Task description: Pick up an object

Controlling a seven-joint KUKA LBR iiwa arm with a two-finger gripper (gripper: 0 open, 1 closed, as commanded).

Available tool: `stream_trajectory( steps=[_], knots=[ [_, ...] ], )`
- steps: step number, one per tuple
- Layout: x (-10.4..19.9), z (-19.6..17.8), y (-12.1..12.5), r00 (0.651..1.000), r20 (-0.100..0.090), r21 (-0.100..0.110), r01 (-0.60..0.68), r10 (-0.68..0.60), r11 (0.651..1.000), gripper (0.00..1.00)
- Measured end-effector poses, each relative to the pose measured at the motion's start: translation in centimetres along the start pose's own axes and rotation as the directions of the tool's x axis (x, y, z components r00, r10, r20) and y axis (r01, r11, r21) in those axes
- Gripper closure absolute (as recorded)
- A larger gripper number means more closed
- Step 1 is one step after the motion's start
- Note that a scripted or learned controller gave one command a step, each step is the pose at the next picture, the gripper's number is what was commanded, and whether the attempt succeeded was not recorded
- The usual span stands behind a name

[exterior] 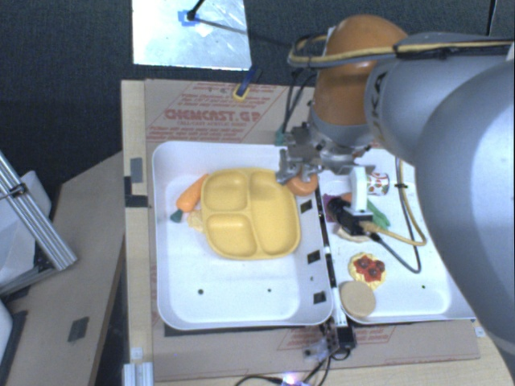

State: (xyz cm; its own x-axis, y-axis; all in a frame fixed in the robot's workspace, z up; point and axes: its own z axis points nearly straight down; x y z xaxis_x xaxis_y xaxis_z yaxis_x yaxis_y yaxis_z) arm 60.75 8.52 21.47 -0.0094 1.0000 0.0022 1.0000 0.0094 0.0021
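dark carpet | cardboard sheet | two white bins | foil panel

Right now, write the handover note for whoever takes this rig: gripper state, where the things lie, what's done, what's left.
Gripper: low over the left white bin's far right corner, just above a small round orange object; finger state unclear, no grasp visible.
Left bin: yellow three-compartment plastic tray in the middle, toy carrot against the tray's left edge.
Right white bin: small pizza-like disc, tan round disc, small can, some dark and green pieces near the divider.
Done: approach only. Left: grasp and lift an object.
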Motion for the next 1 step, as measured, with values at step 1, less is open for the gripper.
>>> stream_trajectory(
  steps=[1],
  knots=[
    [1.29, -0.37, 0.41, 1.0, 0.001, 0.0, -0.003, 0.003, 1.0, 1.0]
  ],
)
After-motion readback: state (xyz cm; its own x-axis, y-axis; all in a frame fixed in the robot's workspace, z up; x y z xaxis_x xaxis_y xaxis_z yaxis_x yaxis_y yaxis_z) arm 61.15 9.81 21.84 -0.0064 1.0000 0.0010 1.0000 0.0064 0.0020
